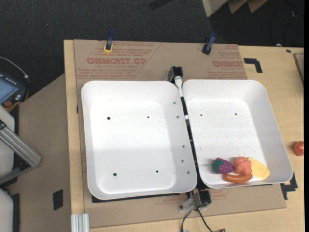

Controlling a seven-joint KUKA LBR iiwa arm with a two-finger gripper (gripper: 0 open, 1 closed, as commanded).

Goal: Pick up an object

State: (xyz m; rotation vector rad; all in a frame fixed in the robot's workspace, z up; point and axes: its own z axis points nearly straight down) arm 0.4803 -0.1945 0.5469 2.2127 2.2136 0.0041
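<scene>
Two shallow white bins sit side by side on a brown cardboard sheet (145,57) laid over the bench (48,129). The left bin (91,144) and right bin (270,124) meet along a dark seam running from the far edge toward the near edge; their inner rims touch or nearly touch along it. Cardboard margin is exposed on the far side and on the left; on the near side the bins reach close to the sheet's edge. Two blue clamps (109,40) pin the far edge of the sheet.

Left bin: floor is bare white, marked by four small dark dots.

Right bin: all contents are grouped in the near right corner, close against the near rim. A purple grape cluster (223,166) lies leftmost. Just right of it is an orange-red lumpy piece (243,165), touching a yellow piece (259,170) at the corner. An orange sausage-shaped piece (237,178) lies along the near side of the group, nearest the rim. The rest of this floor is open.

A small orange item (298,148) rests on the bench outside the right bin.

Gripper state: cannot tell.
</scene>
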